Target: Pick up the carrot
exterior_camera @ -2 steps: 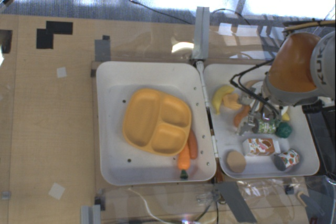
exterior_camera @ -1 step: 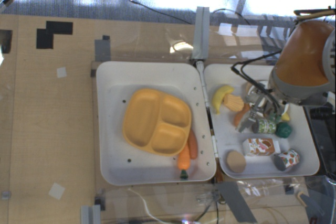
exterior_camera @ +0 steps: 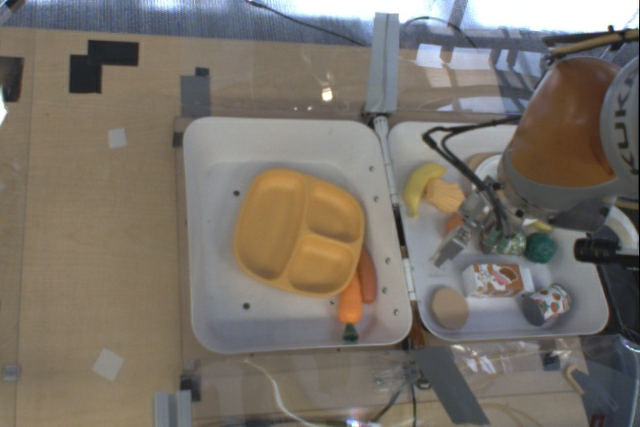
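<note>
Nearest us, the carrot lying in the left bin beside a sausage, both against our yellow divided plate, farther right the gripper over the right bin, fingers spread, pinching nothing, banana beyond

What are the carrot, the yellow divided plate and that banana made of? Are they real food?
The carrot looks like toy plastic: an even, smooth orange with a small green stub at its end. The yellow divided plate seems moulded plastic, matte, with soft rounded compartment edges. The banana is a uniform yellow with no spots, so probably plastic too, though the view leaves that open.
</note>
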